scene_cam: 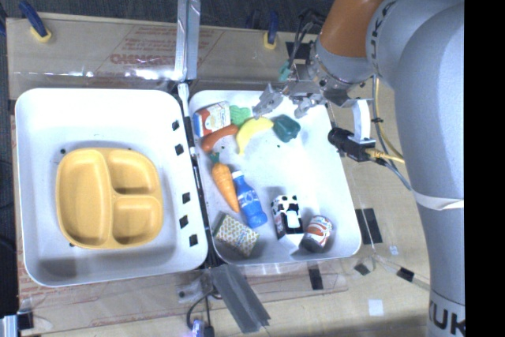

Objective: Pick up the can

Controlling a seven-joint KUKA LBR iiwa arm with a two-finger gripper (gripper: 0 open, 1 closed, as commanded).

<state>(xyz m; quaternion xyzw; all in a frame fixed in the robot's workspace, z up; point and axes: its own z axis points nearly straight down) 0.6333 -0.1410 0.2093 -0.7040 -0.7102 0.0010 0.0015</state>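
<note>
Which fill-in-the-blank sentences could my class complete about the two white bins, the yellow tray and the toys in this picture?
1. The yellow compartment tray lies in the ______ shallow white bin.
2. The orange plastic carrot lies right beside the ______ plastic bottle.
3. The small red-and-white can lies on its side near the right bin's ______ edge.
4. The two-finger gripper hangs over the ______ end of the right bin.

Missing words: left; blue; near; far

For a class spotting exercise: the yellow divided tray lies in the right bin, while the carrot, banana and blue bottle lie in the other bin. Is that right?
Not quite. The camera view shows the yellow divided tray in the left bin. The carrot, banana and blue bottle lie in the other bin, the right one.
</note>
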